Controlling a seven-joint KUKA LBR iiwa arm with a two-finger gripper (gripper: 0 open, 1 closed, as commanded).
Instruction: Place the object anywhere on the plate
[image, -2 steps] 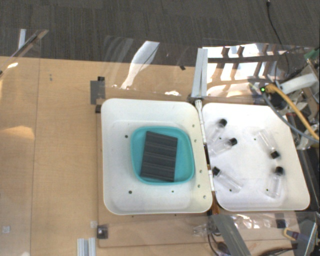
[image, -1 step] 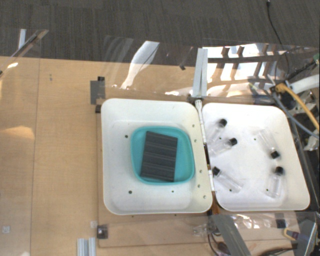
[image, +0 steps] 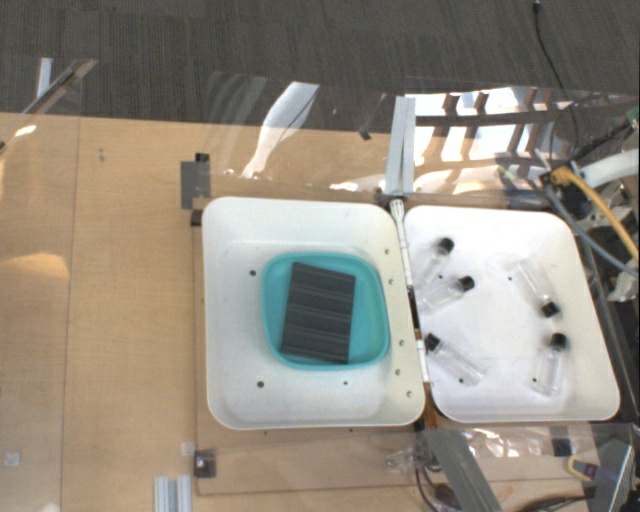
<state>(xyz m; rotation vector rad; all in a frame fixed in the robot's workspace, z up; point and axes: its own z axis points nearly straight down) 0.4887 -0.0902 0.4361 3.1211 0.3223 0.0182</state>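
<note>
A teal plate lies in the left white bin. On the middle of the plate rests a dark grey ribbed rectangular block, lying flat and slightly tilted. In the right white bin lie several clear plastic vials with black caps, among them one at the upper left, one at the right and one at the lower right.
A metal divider post stands behind the seam between the bins. Cables and grey arm hardware crowd the far right edge. A wooden bench top surrounds the bins, with small brackets at the left bin's corners.
</note>
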